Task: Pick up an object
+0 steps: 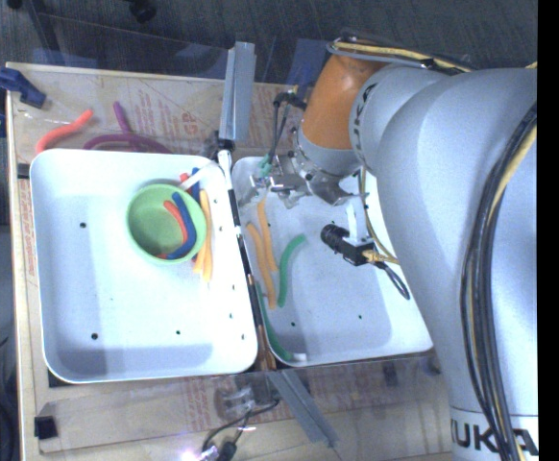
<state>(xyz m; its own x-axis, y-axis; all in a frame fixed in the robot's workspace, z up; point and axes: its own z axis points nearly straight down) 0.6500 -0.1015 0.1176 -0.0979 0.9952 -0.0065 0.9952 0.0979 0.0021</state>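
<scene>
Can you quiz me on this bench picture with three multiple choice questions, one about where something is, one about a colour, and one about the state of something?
1. Where is the green bowl?
A. In the left bin
B. In the right bin
C. On the bare bench above the bins

2. What colour is the band on the arm above the wrist?
A. Blue
B. Orange
C. White

3. How does the curved green strip in the right bin lie?
A. Hanging from the gripper
B. Loose on the bin floor
C. Inside the bowl

Answers:
1. A, the bowl sits in the upper middle of the left bin, with coloured strips in and beside it.
2. B, the orange band shows above the gripper.
3. B, the strip rests flat on the white floor beside orange strips, below the gripper and apart from it.
</scene>
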